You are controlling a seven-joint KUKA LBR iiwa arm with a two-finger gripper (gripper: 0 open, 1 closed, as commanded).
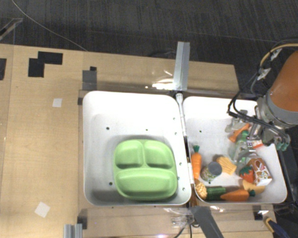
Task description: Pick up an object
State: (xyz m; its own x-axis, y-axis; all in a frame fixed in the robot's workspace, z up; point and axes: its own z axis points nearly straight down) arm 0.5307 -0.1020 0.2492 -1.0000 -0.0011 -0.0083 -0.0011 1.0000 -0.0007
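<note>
Writing first: nothing readable anywhere tbh. The small carton (259,172) with red and white print has some picture on its face, but it's too blurry to make out a brand or a word.

The jaws (245,144) hang over the right bin (207,113), under the grey arm (281,108) with its orange band. Whether the jaws are spread or closed I can't tell; it's a tangle of metal and cables from this angle, and I can't see anything clearly between them. An orange piece (238,132) sits right up against them on the far side, touching or nearly so.

Everything grabbable is in that same bin. The carton is just beside the jaws toward the near rim. Near-left of them are a yellow ridged piece (227,165) and a little grey can (213,169), close together. Further left, by the divider, a carrot (196,163) lies lengthwise. Along the near wall are a dark green veggie, maybe a cucumber (215,192), and another carrot-ish orange thing (235,194) end to end.

Well off to the left, the other bin (105,114) holds a green divided plate (145,168) with three compartments.

Counter (35,151) is pale wood with a clear sheet over it, some black squares (43,62) at the far left, and dark carpet (118,17) beyond.
</note>
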